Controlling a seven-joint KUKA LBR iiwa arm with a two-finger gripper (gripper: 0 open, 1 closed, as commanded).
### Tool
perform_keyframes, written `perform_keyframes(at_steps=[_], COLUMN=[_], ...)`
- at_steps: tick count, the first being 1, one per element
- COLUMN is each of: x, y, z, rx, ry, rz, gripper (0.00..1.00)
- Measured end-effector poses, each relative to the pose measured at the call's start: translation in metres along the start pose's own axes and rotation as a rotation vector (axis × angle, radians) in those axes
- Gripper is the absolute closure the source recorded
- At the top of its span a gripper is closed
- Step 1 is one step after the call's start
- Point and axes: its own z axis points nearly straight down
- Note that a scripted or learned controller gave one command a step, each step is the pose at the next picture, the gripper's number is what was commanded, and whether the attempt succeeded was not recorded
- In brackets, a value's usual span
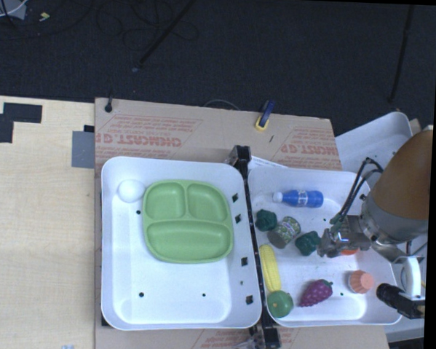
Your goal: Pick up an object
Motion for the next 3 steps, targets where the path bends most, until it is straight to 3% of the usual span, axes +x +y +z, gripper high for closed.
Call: perform_keyframes(at_steps=[1,3], x=[-0.001,0.095], y=[0.001,0.041], z=[-0.044,-0.055], rx=[-0.002,0.002], ry=[0.000,0.001], rz=[-0.001,-0.003], gripper=[1.00,1.00])
